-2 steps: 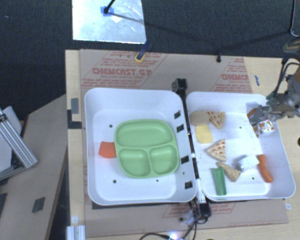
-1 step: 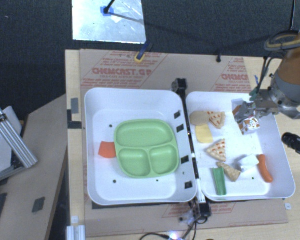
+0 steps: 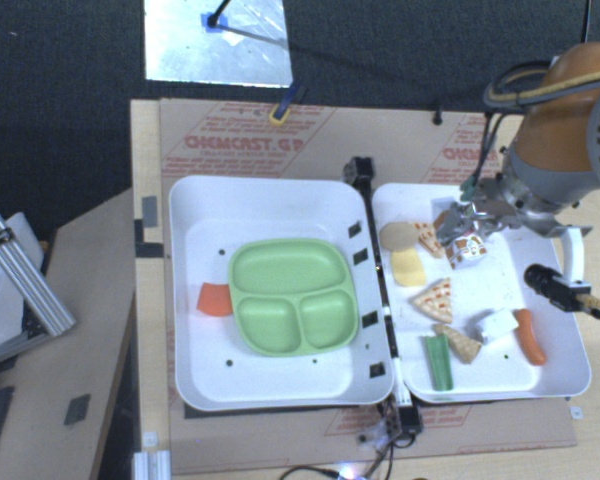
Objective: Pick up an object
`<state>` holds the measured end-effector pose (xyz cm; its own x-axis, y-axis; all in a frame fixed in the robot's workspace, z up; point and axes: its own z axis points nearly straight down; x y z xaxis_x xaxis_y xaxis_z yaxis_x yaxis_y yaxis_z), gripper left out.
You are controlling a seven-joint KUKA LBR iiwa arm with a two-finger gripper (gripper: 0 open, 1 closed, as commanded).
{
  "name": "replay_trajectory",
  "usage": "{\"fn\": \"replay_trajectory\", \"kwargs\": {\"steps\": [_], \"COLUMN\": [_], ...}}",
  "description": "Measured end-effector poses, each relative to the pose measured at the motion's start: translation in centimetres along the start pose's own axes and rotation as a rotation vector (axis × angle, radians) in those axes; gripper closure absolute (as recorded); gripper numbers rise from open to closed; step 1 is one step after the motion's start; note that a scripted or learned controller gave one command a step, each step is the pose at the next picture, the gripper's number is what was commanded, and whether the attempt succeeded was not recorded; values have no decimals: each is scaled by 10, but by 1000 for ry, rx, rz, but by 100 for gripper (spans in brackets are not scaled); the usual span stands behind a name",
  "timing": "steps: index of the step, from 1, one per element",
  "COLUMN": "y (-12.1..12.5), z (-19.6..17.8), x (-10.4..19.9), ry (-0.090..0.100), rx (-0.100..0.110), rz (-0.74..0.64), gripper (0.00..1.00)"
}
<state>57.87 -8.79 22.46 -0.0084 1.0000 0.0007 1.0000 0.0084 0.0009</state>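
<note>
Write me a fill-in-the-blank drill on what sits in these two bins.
1. The green three-compartment plastic tray lies in the ____ white bin.
2. The small orange block lies to the ____ of that tray, as the camera sees it.
3. The long green stick lies in the ____ white bin.
4. The claw is over the ____ bin.

Missing words: left; left; right; right

My gripper (image 3: 467, 230) hangs over the far part of the right bin (image 3: 570, 368), above a small carton (image 3: 467, 250). Nearer in that bin lie two pizza slices (image 3: 435, 300), a cheese block (image 3: 408, 266), a stick (image 3: 438, 361) and a sausage (image 3: 529, 336). In the left bin (image 3: 195, 268) a divided tray (image 3: 285, 296) sits beside a small block (image 3: 214, 299) on its left.
</note>
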Motion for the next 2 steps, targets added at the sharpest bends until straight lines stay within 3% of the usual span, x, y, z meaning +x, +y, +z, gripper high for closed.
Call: {"fn": "replay_trajectory", "kwargs": {"steps": [1, 2], "y": [0, 8], "z": [-8, 9], "x": [59, 107], "ry": [1, 0], "rx": [-1, 1], "rz": [-2, -1], "gripper": [100, 100]}}
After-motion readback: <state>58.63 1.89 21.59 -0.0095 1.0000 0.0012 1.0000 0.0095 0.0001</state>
